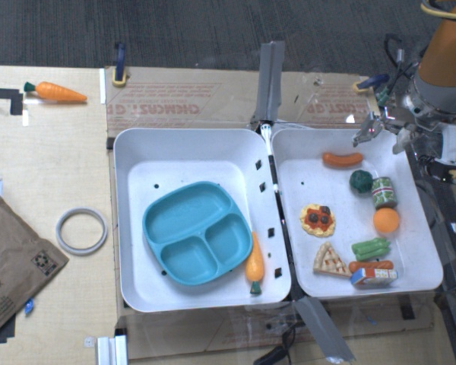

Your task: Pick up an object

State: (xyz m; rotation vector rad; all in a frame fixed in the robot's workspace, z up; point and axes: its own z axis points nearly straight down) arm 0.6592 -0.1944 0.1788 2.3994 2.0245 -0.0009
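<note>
The end effector [368,131] hangs over the far right corner of the right bin [433,276], just above its back rim, and whether its tips are spread or pressed together cannot be told; nothing shows between them. The grey arm with its orange band [444,52] rises behind it at the right side.

Nearest to it lies a sausage [342,159], a little inside the back wall. Further in along the right wall sit a dark green ball [361,181], a small can [383,192] touching it, an orange [386,221], a green pepper [371,247] and a small carton [374,276] near the front rim. A little pizza [318,220] and a pizza slice [330,261] lie toward the middle. The left half of this bin's floor is bare.

Across the divider, the left bin [129,226] holds a blue divided tray [197,234], with a carrot [254,261] squeezed between the tray and the bin's right wall. Bare floor runs along its back wall.

On the worktop [38,166] to the left lie a tape ring [81,230], another carrot [57,92] and a cardboard box [11,265].
</note>
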